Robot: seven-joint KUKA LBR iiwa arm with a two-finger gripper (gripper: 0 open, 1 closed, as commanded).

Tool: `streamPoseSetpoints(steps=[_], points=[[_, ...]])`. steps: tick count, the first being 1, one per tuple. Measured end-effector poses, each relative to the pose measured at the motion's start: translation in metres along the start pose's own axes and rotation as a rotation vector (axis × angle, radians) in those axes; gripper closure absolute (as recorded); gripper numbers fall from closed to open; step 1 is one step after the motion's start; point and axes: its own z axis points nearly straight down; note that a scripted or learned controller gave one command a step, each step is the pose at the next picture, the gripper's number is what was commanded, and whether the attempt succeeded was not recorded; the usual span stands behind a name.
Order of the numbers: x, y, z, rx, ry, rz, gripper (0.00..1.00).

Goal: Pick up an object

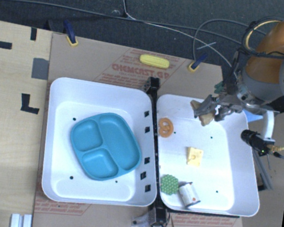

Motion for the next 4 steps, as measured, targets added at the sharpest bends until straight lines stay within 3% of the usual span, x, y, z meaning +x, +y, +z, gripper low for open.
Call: streamPoseSetpoints(steps=[3,4], points=[[0.159,-0.027,0.026,0.002,-0.001,0.0,1.0],[0.215,-0.048,0.01,0.001,0.0,-0.002,1.0]])
